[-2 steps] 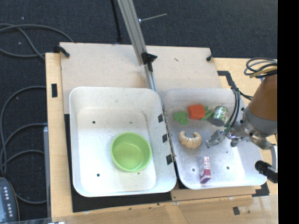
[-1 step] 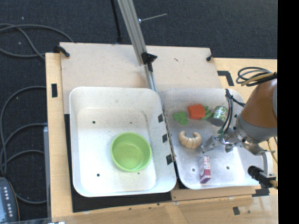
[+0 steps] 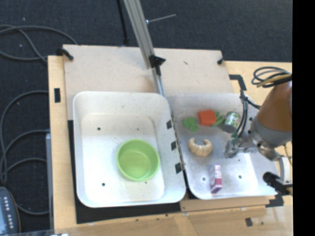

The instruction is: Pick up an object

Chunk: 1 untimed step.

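The right bin (image 3: 248,183) holds a red-orange block (image 3: 207,117), a small green piece (image 3: 191,124), a tan ring-shaped object (image 3: 201,146), a shiny greenish-silver object (image 3: 230,120) and a pink and white packet (image 3: 216,177). My gripper (image 3: 232,149) hangs low over the right side of this bin, just right of the tan ring and below the shiny object. Nothing shows between its fingers. A green bowl (image 3: 138,160) sits in the left bin (image 3: 88,132).
A slanted metal pole (image 3: 142,33) rises from the back of the bench between the bins. The arm's orange band (image 3: 278,107) and cables (image 3: 268,76) crowd the right edge. Bare board lies behind both bins.
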Tool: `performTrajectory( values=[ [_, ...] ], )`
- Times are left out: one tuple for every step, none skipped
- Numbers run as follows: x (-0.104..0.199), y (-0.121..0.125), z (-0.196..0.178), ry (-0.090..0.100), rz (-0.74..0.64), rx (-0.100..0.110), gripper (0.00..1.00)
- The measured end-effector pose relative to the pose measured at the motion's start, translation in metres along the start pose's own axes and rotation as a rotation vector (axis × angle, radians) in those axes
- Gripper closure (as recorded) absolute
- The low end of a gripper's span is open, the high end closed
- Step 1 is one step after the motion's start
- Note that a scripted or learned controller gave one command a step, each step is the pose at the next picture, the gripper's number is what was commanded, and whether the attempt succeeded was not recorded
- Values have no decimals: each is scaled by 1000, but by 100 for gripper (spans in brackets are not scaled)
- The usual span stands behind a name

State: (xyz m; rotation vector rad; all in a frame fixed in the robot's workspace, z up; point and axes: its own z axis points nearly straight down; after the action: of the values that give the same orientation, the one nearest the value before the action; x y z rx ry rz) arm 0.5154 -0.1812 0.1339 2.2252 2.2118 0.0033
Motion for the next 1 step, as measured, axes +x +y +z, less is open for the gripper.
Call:
performTrajectory(
  values=[
    [-3, 4, -44, -1, -10, -2, 100]
  ],
)
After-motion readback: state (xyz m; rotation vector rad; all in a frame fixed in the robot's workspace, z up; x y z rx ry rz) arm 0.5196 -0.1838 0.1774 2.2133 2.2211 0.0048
